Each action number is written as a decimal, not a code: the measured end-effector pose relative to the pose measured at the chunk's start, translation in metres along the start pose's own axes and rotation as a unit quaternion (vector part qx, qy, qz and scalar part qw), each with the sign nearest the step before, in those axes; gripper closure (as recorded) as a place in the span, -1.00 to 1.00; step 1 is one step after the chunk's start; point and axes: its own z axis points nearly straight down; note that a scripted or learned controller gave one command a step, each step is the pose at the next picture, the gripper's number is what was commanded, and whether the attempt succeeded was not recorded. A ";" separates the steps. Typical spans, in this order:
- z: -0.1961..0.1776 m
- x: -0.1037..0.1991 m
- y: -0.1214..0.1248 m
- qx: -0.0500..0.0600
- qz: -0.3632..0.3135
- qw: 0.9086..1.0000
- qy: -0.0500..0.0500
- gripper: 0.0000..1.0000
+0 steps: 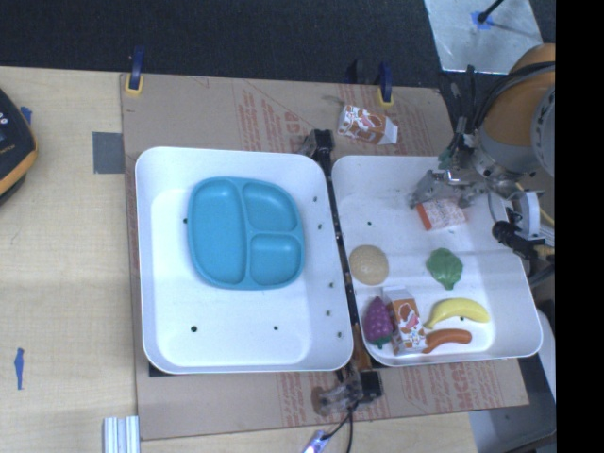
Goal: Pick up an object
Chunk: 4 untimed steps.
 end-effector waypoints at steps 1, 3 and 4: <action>-0.092 -0.013 -0.008 0.000 0.002 1.000 0.001 -1.00; 0.000 0.005 -0.017 -0.001 0.000 1.000 0.000 -1.00; -0.013 0.005 -0.016 -0.002 -0.001 1.000 -0.001 1.00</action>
